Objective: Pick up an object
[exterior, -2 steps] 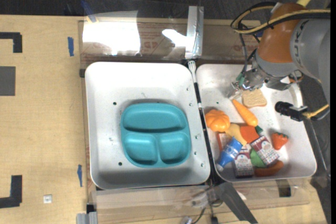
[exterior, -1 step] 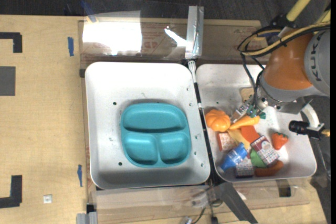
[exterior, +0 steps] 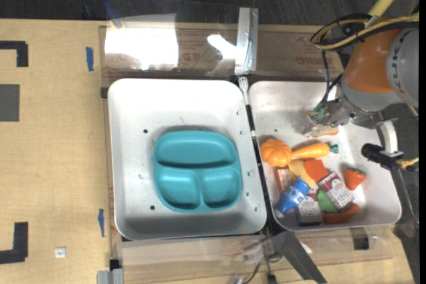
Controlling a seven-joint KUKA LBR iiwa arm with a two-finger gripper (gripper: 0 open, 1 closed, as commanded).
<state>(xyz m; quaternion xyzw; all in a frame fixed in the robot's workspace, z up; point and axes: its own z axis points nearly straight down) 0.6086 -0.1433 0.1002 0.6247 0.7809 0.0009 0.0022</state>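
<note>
The likely target is the orange plastic toy carrot [exterior: 310,151], which lies flat in the right white bin [exterior: 283,100]. Its long axis runs almost level across the view, and the thin end points to the right, toward the arm. Touching the carrot's thick left end is a round orange plastic fruit [exterior: 275,151]. Just below the carrot is a loose heap: a small blue carton [exterior: 291,197], red and white little boxes [exterior: 336,191] and a red toy piece [exterior: 356,177] to the lower right of the carrot. The things seem to be tipped in without order, so they lean on each other.

The gripper [exterior: 325,118] hangs just above and to the right of the carrot, near its thin end, and it holds nothing that I can see; its exact state I cannot tell. Well to the left of the carrot, the other white bin [exterior: 133,103] holds a teal plastic divided tray [exterior: 197,168].
</note>
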